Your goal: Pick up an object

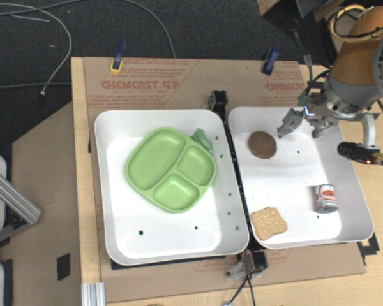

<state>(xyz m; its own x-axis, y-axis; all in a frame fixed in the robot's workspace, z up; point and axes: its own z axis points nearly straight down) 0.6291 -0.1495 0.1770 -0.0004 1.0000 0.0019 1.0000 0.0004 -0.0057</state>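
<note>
Objects are being offered in the right-hand shallow white plastic bin (pixel 351 225): a round, flat, dark brown cookie-like disc (pixel 263 145), a small red-and-white can (pixel 326 197) lying on its side, and a tan, square waffle-like cracker (pixel 269 223). No single target is being named by the task, so any of these could be taken.

The end effector (pixel 304 125) is being held above the far part of that bin, with its two fingers spread wide and nothing between them. The brown disc is lying just to the left of the end effector, near one fingertip but apart from it. The can is resting nearer the camera and slightly to the right, well apart. The cracker is lying nearer still, to the left, at the near edge of the bin.

In the other bin, far to the left of the end effector, a light green, three-compartment plastic plate (pixel 171 169) is being kept, with a small green item (pixel 203 139) touching its far rim.

Judged from this, the pick is not yet being accomplished: nothing is being gripped or lifted. A descent, a closing on an object and a lift are all being left to do.
</note>
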